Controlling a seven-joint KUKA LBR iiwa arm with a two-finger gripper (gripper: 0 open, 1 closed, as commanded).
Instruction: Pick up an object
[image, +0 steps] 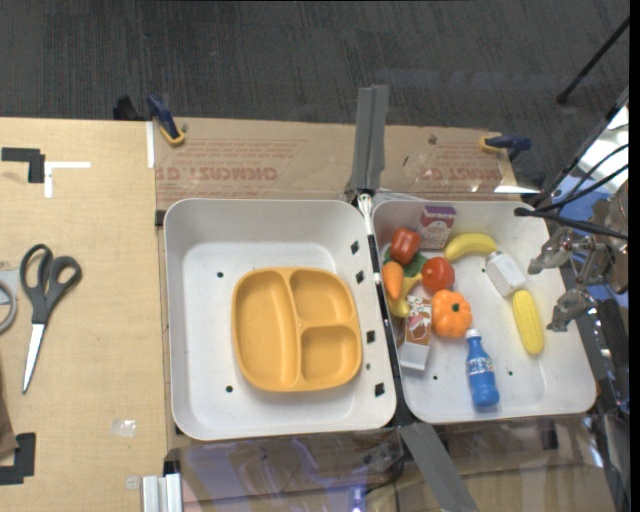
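Observation:
The right bin (560, 395) holds several toy foods: a yellow banana (468, 245), a corn cob (527, 320), a blue bottle (481, 371), an orange pumpkin (451, 314), a red tomato (437, 272), a red pepper (404, 245), a small purple-and-white carton (436, 224) and a white block (505, 272). My gripper (556, 283) hangs at the bin's right side, just right of the corn cob. Its two metal fingers (547, 256) stand apart with nothing between them, so it is open.
The left bin (190, 330) holds a yellow divided plate (297, 328). Scissors (40, 295) lie on the wooden bench at the far left. Blue clamps (166, 119) sit along the back edge. A brown packet (417, 333) and a carrot (393, 280) lie near the divider between the bins.

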